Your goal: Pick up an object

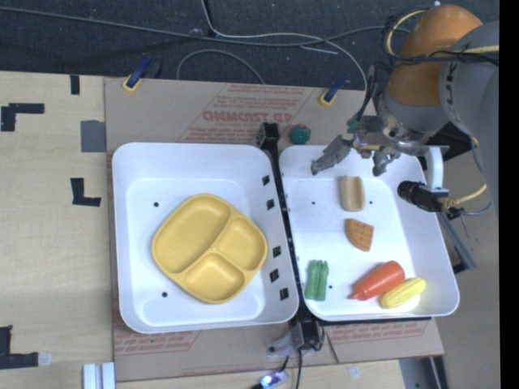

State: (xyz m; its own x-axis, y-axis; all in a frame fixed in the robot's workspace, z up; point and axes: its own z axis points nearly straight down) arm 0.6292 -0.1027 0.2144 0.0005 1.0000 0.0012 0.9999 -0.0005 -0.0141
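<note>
A grey two-finger gripper hangs with its fingers spread wide and nothing between them over the far end of the right-hand shallow white bin. Just below it lies a tan bread-roll-shaped toy, with an orange waffle-textured wedge nearer the camera, then a green ridged vegetable toy, an orange-red carrot toy and a yellow corn-like piece. The left bin carries a yellow three-compartment plastic plate. The approach appears under way; descending squarely around the roll and closing would come next.
</note>
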